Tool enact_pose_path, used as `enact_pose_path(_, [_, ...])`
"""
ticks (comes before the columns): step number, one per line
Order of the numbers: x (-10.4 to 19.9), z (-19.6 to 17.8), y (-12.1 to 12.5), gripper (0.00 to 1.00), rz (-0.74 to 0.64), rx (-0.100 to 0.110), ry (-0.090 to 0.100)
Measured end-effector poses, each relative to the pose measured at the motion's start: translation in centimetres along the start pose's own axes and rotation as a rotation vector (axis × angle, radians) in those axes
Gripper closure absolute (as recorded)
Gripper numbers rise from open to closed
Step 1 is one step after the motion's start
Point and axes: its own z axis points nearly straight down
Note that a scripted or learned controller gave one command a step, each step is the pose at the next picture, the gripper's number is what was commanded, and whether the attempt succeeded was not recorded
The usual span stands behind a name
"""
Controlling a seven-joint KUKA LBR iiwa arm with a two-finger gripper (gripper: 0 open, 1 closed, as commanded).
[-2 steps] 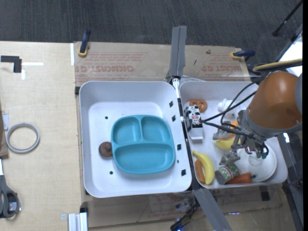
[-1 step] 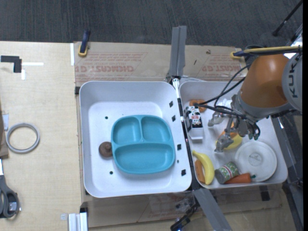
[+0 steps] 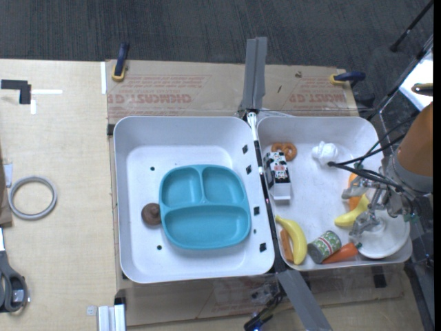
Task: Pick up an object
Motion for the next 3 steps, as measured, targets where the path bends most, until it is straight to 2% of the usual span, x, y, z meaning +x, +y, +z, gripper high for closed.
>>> enact_pose_path(1, [0.1,0.1,1.2,0.0,0.11,0.0,0.002])
enact_pose_path(2, [0.0,-0.9,1.4,1.0,0.106,0.0,-0.001])
enact_pose_path(3, [-2.6,-8.3,7.7,1.0,0.328,0.001,0.001])
